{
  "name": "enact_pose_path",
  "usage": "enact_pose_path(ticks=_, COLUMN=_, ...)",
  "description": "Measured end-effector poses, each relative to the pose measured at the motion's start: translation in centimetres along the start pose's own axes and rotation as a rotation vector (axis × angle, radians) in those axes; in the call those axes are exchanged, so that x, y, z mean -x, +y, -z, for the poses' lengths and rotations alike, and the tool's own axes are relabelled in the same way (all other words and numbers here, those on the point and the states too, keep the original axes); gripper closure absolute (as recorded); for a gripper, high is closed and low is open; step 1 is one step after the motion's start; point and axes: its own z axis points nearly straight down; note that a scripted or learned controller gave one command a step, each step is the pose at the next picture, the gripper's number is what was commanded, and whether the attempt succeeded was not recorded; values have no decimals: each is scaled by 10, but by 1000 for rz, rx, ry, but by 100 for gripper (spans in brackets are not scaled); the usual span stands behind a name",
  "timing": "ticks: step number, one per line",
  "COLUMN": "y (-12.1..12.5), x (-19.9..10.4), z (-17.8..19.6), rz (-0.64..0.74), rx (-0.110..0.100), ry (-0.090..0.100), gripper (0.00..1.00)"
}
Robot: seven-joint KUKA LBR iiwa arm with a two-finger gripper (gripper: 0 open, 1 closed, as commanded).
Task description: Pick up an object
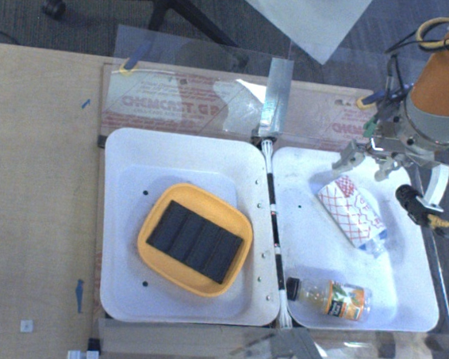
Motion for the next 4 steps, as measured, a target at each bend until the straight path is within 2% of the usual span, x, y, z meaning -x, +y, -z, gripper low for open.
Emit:
enact_pose_path(ticks=1, y=-5, x=44, z=-82, rz=73, rx=1, ry=0, gripper=0)
enact_pose_path(ticks=2, y=-37, x=38, z=-124, rz=204, rx=12, ry=-4, gripper=0)
enact_pose_path(ticks=3, y=-63, x=47, z=-126, rz=176, rx=26, ry=-7, gripper=0)
enact_pose_path(ticks=4, y=-76, x=35, z=-127, rz=231, rx=24, ry=-11, gripper=0)
